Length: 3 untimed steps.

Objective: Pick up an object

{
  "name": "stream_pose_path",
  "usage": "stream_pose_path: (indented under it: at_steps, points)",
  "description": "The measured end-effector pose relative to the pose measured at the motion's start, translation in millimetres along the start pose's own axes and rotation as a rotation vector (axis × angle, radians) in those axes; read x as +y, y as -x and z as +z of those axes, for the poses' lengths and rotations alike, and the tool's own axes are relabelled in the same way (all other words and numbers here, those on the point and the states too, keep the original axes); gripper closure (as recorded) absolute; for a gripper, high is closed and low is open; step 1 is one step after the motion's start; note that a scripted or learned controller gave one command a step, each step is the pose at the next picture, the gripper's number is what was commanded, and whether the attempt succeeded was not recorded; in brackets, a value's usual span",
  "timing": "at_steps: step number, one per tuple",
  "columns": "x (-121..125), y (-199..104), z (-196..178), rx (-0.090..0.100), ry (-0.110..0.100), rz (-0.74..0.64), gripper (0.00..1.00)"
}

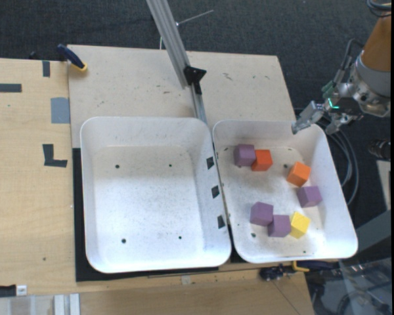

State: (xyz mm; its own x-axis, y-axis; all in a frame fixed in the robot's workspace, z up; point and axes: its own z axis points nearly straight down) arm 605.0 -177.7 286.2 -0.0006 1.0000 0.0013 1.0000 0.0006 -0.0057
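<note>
The right bin [328, 169] holds several small cubes. A purple cube [244, 155] touches an orange-red cube [262, 160] near the bin's far side. An orange cube [299, 173] and a purple cube [309, 195] lie toward the right wall. Two purple cubes [261, 213] [279, 226] and a yellow cube [300, 224] cluster near the front. My gripper [310, 119] hangs above the bin's far right corner, away from all cubes, with nothing between its fingers, which look spread apart.
The left bin [92, 176] lies beside the right one. A slanted metal rail [174, 41] runs down to the gap between the bins. A blue and yellow tool [72, 56] lies on the bench at the far left. Cables [348, 156] hang right of the bins.
</note>
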Motion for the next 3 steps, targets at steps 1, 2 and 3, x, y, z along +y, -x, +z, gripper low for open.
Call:
stream_pose_path:
  at_steps: [1, 2, 3]
  points:
    - [0.7, 0.0, -2.9, -0.002, 0.005, -0.001, 0.0]
    - [3.2, 0.8, 61.4, -0.001, -0.002, 0.0, 0.0]
    - [10.0, -0.8, 108.5, -0.002, 0.0, -0.002, 0.0]
